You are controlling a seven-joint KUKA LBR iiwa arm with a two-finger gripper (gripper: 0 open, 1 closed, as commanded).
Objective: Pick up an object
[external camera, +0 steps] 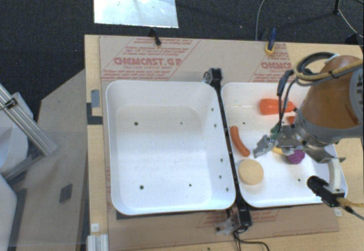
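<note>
1. Arm [335,102] reaches in from the right and hangs over the right bin [284,193]. Orange band and wrist cover much of that bin's far right side.
2. Claw [267,146] sits low in the right bin, metal tip pointing left, roughly mid-bin.
3. Claw state: cannot tell. The tip reads as one grey lump at this angle and I can't see how it's set. Nothing visibly held in it.
4. Candidate objects, all in the right bin:
   - orange-red sausage-shaped piece [239,140], just left of the claw, near the divider between the bins;
   - round tan bun-like item [251,172], just below and left of the claw;
   - orange block-like item [274,106], toward the far wall, partly behind the cable;
   - purple item [294,157], tucked under the wrist, with a sliver of yellow beside it; too hidden to name.
5. Every object appears to rest on the bin floor; none looks lifted.
6. Left bin [165,147] holds no object I can make out.
7. Progress, my read: approach done, claw is down at object level. Pick not achieved as far as I can see. Left to do: close on one item, lift it clear.
8. Nearest targets are the sausage piece and the purple item. Which one it's going for, can't say.
</note>
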